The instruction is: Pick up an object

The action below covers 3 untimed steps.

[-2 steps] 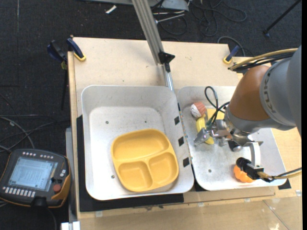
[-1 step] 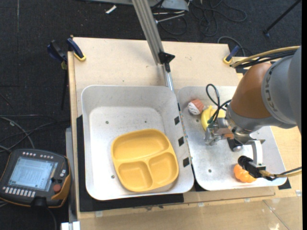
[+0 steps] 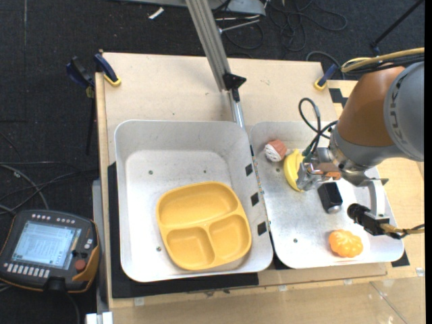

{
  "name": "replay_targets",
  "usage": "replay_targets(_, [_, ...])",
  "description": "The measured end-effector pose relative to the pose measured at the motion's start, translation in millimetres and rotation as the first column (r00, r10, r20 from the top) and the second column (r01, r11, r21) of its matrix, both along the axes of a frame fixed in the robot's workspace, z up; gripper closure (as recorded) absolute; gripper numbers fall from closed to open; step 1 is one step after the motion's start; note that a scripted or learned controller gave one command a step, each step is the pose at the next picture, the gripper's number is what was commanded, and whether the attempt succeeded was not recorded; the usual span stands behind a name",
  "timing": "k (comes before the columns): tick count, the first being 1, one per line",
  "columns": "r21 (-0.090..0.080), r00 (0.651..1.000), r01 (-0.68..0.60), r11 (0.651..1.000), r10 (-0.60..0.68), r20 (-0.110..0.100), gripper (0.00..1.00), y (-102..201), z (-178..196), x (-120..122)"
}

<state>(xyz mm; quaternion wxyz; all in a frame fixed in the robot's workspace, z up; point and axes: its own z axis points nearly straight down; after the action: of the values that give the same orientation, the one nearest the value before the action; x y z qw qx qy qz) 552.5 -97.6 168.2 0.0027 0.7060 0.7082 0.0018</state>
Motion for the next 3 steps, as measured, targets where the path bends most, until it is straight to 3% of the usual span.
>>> replay_targets(1, [0.000, 1.000, 0.000, 1.000, 0.000, 0.000, 1.00, 3.6, 59.4, -6.0])
replay_targets(2, [0.001, 1.000, 0.000, 1.000, 0.000, -0.004, 1.00, 3.9, 69.6, -5.2])
replay_targets(3, [0.003, 1.000, -0.006, 1.000, 0.006, -0.007, 1.00, 63.0, 60.7, -2.0])
